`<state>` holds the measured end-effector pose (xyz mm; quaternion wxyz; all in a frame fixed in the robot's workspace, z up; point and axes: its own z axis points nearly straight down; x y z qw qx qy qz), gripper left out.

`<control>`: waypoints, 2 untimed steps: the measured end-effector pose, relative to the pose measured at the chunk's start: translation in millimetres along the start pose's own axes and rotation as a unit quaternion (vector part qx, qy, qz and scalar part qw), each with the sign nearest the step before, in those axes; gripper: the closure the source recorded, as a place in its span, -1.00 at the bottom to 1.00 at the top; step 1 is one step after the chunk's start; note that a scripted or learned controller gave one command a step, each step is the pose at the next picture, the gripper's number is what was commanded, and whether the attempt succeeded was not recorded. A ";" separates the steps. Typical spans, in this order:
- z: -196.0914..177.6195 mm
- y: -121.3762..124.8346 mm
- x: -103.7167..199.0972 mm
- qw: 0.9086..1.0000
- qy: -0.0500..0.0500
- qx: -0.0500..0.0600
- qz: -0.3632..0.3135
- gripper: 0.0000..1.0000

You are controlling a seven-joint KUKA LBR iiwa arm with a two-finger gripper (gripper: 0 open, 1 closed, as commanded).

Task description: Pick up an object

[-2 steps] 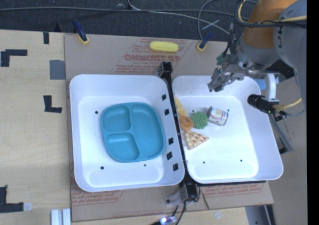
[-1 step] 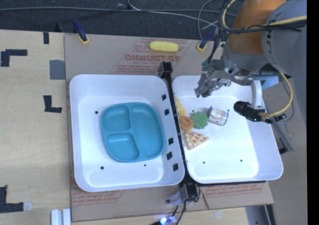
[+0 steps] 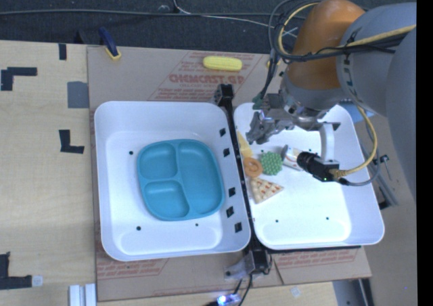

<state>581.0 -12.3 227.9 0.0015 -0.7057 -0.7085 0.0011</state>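
Above, the gripper (image 3: 260, 128) hovers in the right bin (image 3: 338, 230); whether it is open or closed cannot be told. Just below lie a green ball (image 3: 272, 162), an orange piece (image 3: 252, 166) and a waffle (image 3: 265, 190), crowded against the bin's left wall. A descent here could probably strike that wall or nudge neighbours aside, because the items touch.

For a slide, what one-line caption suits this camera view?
Robot claw hovers over toy food in the right bin; a blue divided plate lies in the left bin.
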 end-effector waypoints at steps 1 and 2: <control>11.3 -11.8 48.6 1.000 0.000 0.000 -0.001 1.00; 3.5 -19.5 98.0 1.000 0.000 -0.001 -0.001 1.00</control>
